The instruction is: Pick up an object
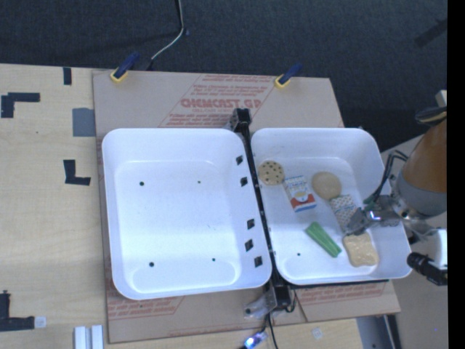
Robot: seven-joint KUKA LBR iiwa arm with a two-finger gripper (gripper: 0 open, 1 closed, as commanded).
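One tool hangs low at the right bin's right side, just above the tan block and beside the grey pack. Further from the tool lie the green stick, carton, round bun and cookie. Crowding risks a grab between block and pack that catches neither.
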